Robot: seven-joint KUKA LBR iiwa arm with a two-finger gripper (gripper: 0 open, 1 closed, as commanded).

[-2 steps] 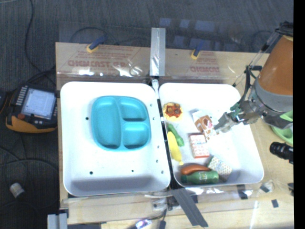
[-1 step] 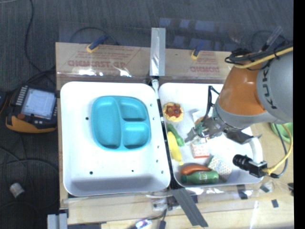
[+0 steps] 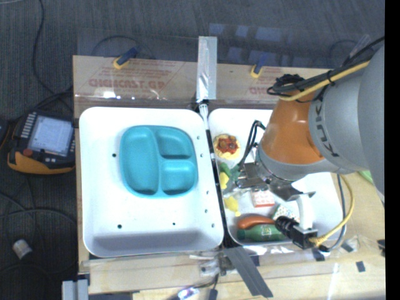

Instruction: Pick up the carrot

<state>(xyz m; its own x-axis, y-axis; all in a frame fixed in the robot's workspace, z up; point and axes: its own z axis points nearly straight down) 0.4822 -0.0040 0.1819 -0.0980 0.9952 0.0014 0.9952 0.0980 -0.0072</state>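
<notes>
Likely risk: the carrot (image 3: 253, 220) is lying against a green bottle (image 3: 260, 232), so the gripper (image 3: 255, 181), apart or together I cannot tell, is risking grabbing both.

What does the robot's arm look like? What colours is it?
The arm is big, round and grey, with a wide orange band above the wrist. Dark letters are printed on the grey shell beside the band. A yellow cable and a black cable curl over its top.
</notes>
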